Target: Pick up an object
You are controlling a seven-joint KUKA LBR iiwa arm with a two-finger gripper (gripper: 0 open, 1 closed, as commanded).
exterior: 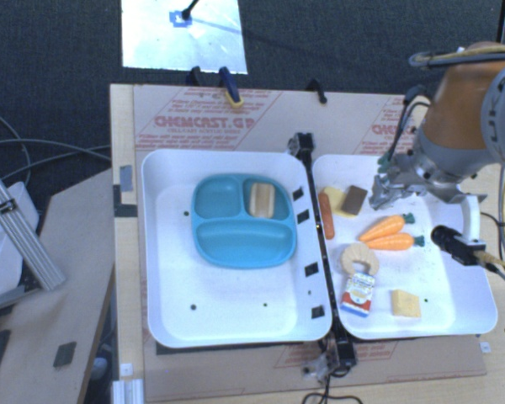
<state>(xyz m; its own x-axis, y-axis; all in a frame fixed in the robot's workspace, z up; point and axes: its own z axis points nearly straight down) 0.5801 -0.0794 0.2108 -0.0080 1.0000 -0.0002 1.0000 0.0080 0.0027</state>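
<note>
Leftmost on the desk [84, 217] sits the left bin [172, 310], holding a blue tray [236, 247] with a bread slice [262, 199] in its upper right compartment; probably parked out of the way; right of the divider, the right bin [467, 310] gathers the candidates: a sausage [326, 212] along the left wall, a brown block [354, 198] just beside it, two carrots [390, 234] touching mid-bin, a bagel [359, 259] resting against a small carton [358, 293], a cheese cube [406, 303] apart at the lower right; spread loosely, likely so each can be gripped alone; the claw [391, 190] hangs above the carrots, just right of the brown block, with nothing visibly between its tips; whether it is released or clenched I cannot tell
</note>
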